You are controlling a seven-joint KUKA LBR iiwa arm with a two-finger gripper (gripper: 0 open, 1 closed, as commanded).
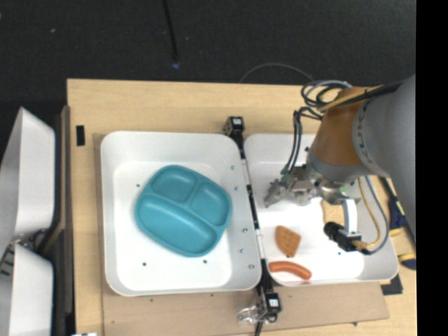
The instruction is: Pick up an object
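In the right bin (269, 152) lie a tan, waffle-like piece (287, 240) and, nearer the front wall, an orange-red sausage-shaped piece (290, 270). My gripper (278, 192) hangs over the left-middle of this bin, just behind the tan piece and apart from it. Nothing shows between its dark fingers. The grey arm with its orange band (336, 138) comes in from the right.
The left bin (115, 187) holds a teal divided plate (183, 209). Black clips (234, 125) sit at the seam between the bins at the back and front. Cables loop around the wrist (350, 222) on the right side of the right bin.
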